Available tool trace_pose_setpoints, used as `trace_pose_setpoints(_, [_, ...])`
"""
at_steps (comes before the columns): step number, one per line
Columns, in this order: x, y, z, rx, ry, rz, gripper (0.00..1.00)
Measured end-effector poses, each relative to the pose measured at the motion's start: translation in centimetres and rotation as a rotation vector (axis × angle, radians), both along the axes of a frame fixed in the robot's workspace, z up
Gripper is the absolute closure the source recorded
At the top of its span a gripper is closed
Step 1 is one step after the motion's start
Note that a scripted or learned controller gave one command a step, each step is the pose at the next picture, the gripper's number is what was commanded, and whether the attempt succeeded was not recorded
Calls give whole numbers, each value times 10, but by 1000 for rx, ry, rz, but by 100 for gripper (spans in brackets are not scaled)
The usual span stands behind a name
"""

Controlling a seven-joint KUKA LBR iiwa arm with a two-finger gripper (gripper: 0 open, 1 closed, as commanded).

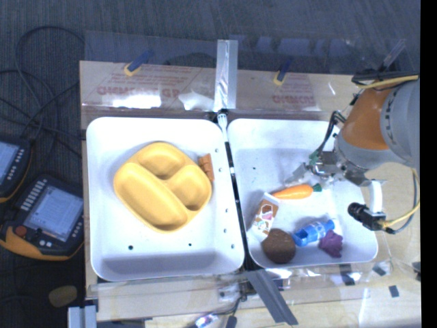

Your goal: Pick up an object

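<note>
Right now the end effector [315,171] hangs low over the right bin [273,139], just beside the thick end of the carrot [295,192], and I cannot tell if it is gripping anything. The carrot lies flat near the middle of that bin, pointing left and right. It looks light and hard, like a toy, and its smooth skin may be a bit slippery. A good place to hold it seems to be across the fat middle, where it is widest. Near it lie a small packet [265,216], a brown ball [278,245], a blue bottle [313,231] and a purple lump [332,244], all close together at the front of the bin. The left bin [102,251] holds one big yellow thing [162,184] that looks soft and puffy, with a small orange piece [205,166] tucked at its right side. Both bins sit on the table [164,80].
</note>
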State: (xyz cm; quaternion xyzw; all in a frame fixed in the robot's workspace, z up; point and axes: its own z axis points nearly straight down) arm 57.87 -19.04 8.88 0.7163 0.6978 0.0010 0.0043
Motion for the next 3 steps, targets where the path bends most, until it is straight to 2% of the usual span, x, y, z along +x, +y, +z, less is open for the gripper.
trace_pose_setpoints(1, [27, 92, 2, 5, 5, -58, 0])
trace_pose_setpoints(2, [-3, 96, 1, 0, -5, 20, 0])
trace_pose_setpoints(3, [-3, 95, 10, 2, -5, 19, 100])
